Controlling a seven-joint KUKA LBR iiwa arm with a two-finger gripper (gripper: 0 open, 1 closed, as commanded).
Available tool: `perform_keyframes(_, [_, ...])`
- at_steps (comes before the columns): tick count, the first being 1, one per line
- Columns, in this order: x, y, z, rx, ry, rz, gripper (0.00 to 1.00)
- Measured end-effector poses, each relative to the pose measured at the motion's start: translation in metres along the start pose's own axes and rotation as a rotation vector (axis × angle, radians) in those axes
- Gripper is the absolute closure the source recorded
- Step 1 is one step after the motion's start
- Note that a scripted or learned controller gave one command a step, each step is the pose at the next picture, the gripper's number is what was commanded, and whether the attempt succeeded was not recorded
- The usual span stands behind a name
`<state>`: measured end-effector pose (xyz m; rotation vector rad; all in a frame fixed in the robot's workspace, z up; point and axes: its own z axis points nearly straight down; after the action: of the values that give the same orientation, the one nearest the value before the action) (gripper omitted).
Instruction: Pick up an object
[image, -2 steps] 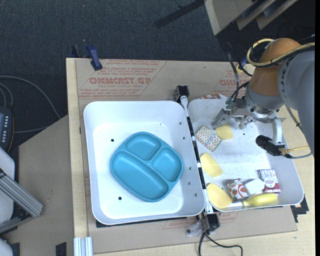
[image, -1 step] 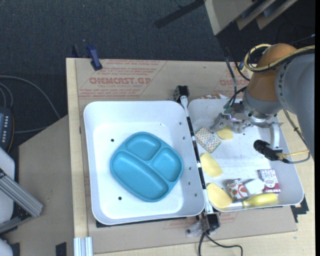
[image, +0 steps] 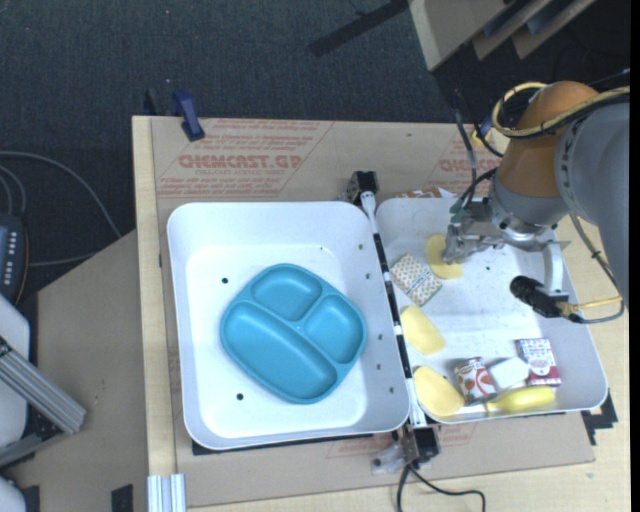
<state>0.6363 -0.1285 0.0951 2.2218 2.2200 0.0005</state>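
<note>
Two white bins sit side by side; my claw (image: 462, 243) hovers in the right bin (image: 590, 375), touching a yellow piece (image: 441, 250); grip state unclear.

A blue divided plate (image: 291, 332) lies in a white bin (image: 190, 300); a checkered packet (image: 416, 279) and yellow pieces (image: 422, 331) nearby.

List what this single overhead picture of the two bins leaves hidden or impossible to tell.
- End effector: finger state unclear in the camera view; the wrist blocks it.
- Yellow piece beneath it: partly covered, contact uncertain.
- Checkered packet: print too small to read.
- Blue plate: fully visible.
</note>
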Motion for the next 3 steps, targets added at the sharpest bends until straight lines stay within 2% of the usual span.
perform_keyframes(1, [0.0,0.0,-0.01,-0.002,0.0,0.0,1.0])
perform_keyframes(2, [0.0,0.0,-0.01,-0.002,0.0,0.0,0.0])
perform_keyframes(3, [0.011,-0.006,0.007,-0.009,-0.005,0.001,0.0])
